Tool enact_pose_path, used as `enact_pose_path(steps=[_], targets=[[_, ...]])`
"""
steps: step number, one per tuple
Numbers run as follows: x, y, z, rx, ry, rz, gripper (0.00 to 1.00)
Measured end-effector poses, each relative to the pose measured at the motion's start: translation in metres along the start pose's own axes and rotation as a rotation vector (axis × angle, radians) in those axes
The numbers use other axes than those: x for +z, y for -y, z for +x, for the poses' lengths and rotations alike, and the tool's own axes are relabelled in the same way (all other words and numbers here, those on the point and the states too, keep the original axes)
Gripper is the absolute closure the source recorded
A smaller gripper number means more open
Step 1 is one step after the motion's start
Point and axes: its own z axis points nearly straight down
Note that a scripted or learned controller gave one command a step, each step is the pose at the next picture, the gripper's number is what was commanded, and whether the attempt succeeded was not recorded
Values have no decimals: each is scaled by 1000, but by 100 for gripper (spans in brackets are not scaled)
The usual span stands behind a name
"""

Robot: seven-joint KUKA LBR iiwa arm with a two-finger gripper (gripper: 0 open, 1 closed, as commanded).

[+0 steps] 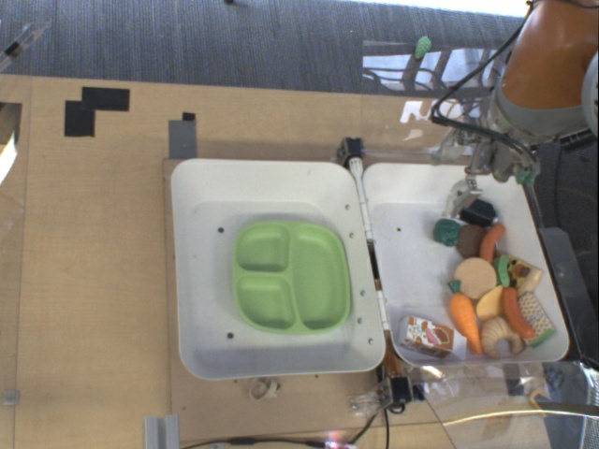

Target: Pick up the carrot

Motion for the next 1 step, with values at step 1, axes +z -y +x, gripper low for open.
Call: enact_pose_path(steps=[1], targets=[[128, 43, 75, -112, 6, 1, 0]])
